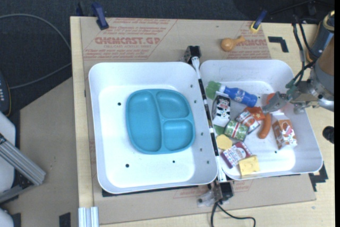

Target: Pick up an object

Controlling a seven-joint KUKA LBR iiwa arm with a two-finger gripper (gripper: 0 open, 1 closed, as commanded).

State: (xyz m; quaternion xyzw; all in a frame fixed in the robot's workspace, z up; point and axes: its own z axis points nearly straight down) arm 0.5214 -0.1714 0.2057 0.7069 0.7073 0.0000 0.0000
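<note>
Yellow block (249, 166) sits at the near edge of the right bin (309, 152), down-left of the gripper (278, 103). Two white bins side by side; left bin (109, 165) carries one blue divided tray (159, 120) with three compartments, well off to the gripper's left.

Right bin count (rough, pile is cluttered): one bottle with blue cap end (234, 94), one orange carrot-like piece (264, 125), one red-white packet (285, 134), one green-labelled can (237, 129), one maroon packet (236, 154), one white carton (221, 109), one yellow block.

Gripper comes in from the right on the grey arm (319, 74) and hangs over the right bin's far-right part. Cannot tell how its tip is set, and nothing visibly held.

Carrot-like piece lies just below-left of the gripper tip, long axis running near-to-far, slightly tilted. Red-white packet lies directly below the gripper, long axis also near-to-far. Bottle is to the gripper's left, long axis running left-right with blue end toward the gripper.

One wooden spoon-like item (231, 43) lies on the cardboard (138, 40) beyond the bin.
</note>
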